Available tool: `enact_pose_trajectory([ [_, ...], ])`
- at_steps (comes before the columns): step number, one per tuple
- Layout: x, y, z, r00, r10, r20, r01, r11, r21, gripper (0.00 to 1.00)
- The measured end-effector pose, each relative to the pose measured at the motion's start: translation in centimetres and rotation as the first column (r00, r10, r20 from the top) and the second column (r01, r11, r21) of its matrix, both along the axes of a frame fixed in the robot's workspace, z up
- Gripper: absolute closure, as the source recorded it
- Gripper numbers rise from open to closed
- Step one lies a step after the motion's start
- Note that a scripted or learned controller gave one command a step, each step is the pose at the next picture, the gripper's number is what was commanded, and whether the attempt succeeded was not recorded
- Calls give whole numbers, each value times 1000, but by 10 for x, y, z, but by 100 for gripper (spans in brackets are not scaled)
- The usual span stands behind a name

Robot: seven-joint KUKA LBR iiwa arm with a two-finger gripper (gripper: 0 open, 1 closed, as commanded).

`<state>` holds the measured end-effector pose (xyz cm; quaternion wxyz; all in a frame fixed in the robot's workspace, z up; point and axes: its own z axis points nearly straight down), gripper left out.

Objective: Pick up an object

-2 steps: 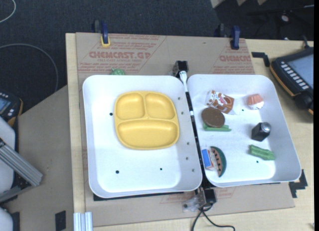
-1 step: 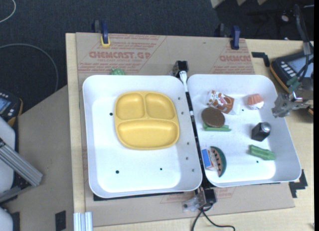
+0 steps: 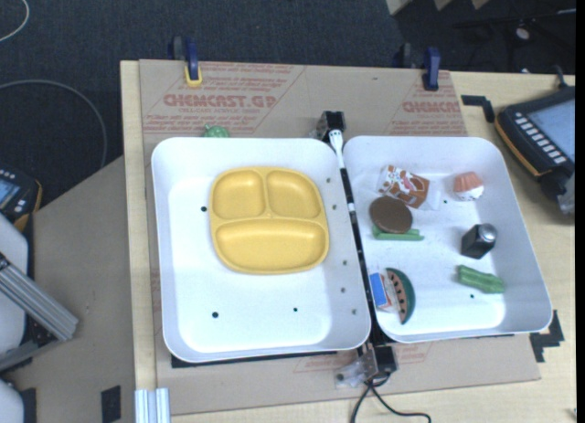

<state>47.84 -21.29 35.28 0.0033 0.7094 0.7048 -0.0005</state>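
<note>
- Whether my grip stands wide or narrow, I cannot tell from this view — so I plan as if nothing is in hand yet.
- All the loose pieces lie in the right bin (image 3: 521, 229), the side I reach in from. The left bin (image 3: 183, 257) carries a yellow divided plate (image 3: 269, 218).
- My likeliest target, I judge, is the green piece (image 3: 480, 279), low in the right bin toward its outer edge, so it is the nearest to my approach.
- Its long axis runs across the bin, dipping a little toward the right; I would close across the short width, at a right angle to that line.
- It lies apart from its neighbours — the black-and-silver cylinder (image 3: 478, 240) sits just above it, the watermelon slice (image 3: 400, 294) well to its left.
- The brown disc (image 3: 391, 216) is a poorer choice: a green stick (image 3: 398, 235) lies right against its lower edge.
</note>
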Motion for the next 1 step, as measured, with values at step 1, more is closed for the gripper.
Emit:
enact_pose_trajectory([
  [1, 0, 68, -107, 1000, 11, -13, -11, 1000, 10, 100],
])
